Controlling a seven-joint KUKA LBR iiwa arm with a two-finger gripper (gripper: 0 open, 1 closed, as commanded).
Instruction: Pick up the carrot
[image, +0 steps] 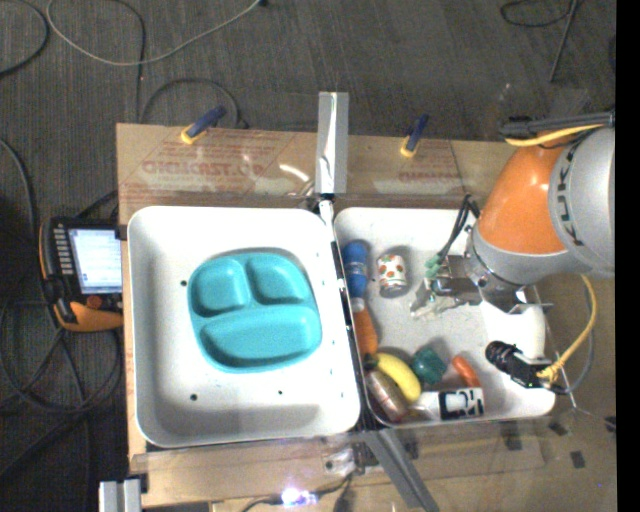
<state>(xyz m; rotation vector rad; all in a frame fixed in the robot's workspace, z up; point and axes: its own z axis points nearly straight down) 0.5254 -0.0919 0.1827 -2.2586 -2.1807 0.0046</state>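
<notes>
The carrot (366, 331) is a short orange piece lying against the left wall of the right bin (520, 400), just below a blue bottle (354, 264). My gripper (437, 297) hangs over the middle of that bin, to the right of the carrot and apart from it. It holds nothing that I can see. The grey and orange arm (530, 220) reaches in from the right and hides the bin's upper right part.
A patterned cup (392, 272) stands just left of the gripper. A yellow banana (398, 376), a brown item (383, 394), a teal item (429, 364), a small orange-red item (465, 370) and a black-and-white pack (458, 403) crowd the bin's front. The left bin holds a teal divided tray (258, 308).
</notes>
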